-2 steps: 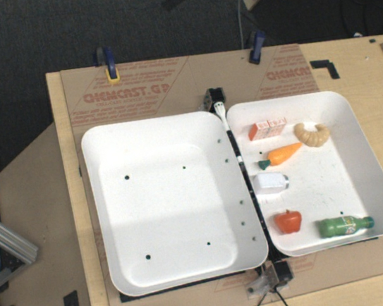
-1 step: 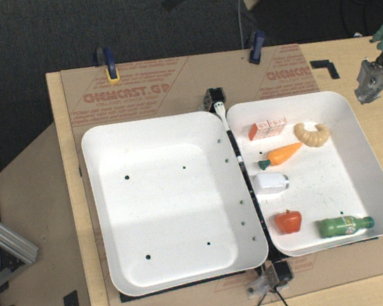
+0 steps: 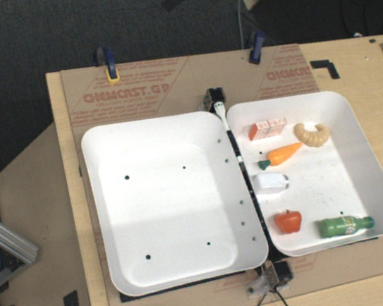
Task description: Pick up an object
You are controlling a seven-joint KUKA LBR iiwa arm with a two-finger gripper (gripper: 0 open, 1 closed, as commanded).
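Right bin [image 3: 370, 157]: centre-right of frame; holds all objects
Upper row: red-white carton [image 3: 267, 128]; croissant [image 3: 313, 134]
Middle: carrot [image 3: 282, 155]; white block [image 3: 270, 182]
Lower row: tomato [image 3: 288, 222]; green bottle [image 3: 345, 225], lying flat
Left bin [image 3: 112, 196]: centre-left

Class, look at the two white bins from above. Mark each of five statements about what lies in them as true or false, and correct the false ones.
1. The carrot lies in the right bin. True.
2. The green bottle stands upright. False: it lies on its side near the bin's front edge.
3. The tomato lies in the left bin. False: it lies in the right bin.
4. The croissant lies right of the small red box. True.
5. The white object rests on the carrot. False: it lies apart, nearer the front.
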